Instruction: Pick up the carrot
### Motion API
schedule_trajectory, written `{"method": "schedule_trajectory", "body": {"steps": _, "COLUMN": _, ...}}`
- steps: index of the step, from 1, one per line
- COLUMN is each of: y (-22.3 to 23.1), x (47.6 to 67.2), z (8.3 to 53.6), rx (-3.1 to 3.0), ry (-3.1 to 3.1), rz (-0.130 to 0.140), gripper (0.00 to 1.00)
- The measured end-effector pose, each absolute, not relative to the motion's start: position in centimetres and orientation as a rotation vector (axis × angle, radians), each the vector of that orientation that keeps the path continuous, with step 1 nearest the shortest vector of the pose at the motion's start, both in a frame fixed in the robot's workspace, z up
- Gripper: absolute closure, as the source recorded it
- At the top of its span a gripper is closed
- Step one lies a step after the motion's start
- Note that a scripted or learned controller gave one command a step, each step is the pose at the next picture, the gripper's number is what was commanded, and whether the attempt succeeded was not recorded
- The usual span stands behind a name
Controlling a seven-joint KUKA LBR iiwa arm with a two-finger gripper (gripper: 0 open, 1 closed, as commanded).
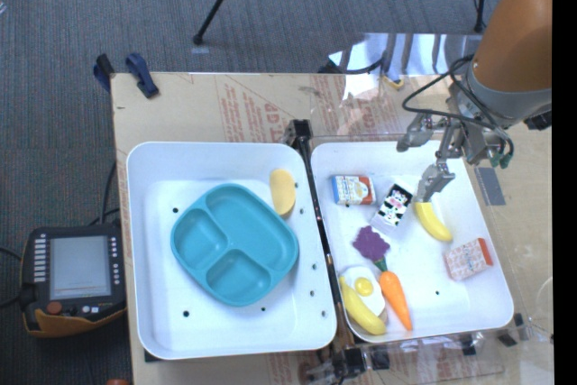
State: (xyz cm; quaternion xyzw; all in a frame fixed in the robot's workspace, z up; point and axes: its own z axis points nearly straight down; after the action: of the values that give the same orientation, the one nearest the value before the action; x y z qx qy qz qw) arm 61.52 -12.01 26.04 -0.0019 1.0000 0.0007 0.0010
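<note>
The carrot [395, 298] is orange with a green top and lies near the front of the right bin [491, 284], pointing toward the front edge. It rests beside a fried egg toy [363, 287] and a yellow banana [364, 311]. My gripper [427, 160] hangs over the back of the right bin, well behind the carrot and to its right. It is open, with nothing between its fingers. One finger [439, 180] points down near a second banana [433, 221].
The right bin also holds a cow-patterned carton [393, 206], a small blue and orange box [352, 189], a purple toy [370, 242] and a pink box [467, 259]. The left bin [149, 284] holds a blue divided plate [234, 243] and a yellow piece [283, 191].
</note>
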Motion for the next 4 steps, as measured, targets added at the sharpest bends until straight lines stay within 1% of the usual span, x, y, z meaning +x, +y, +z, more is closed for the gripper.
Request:
{"method": "schedule_trajectory", "body": {"steps": 1, "y": -8.3, "x": 49.2, "z": 16.4, "rx": -0.097, "ry": 3.155, "rz": 0.008, "gripper": 0.0}}
{"method": "schedule_trajectory", "body": {"steps": 2, "y": -9.4, "x": 48.8, "z": 9.1, "rx": 0.183, "ry": 3.128, "rz": 0.002, "gripper": 0.0}}
{"method": "schedule_trajectory", "body": {"steps": 3, "y": -9.5, "x": 49.0, "z": 10.3, "rx": 0.178, "ry": 3.124, "rz": -0.004, "gripper": 1.0}}
{"method": "schedule_trajectory", "body": {"steps": 4, "y": -11.3, "x": 47.6, "z": 14.3, "rx": 0.697, "ry": 3.063, "rz": 0.001, "gripper": 1.0}}
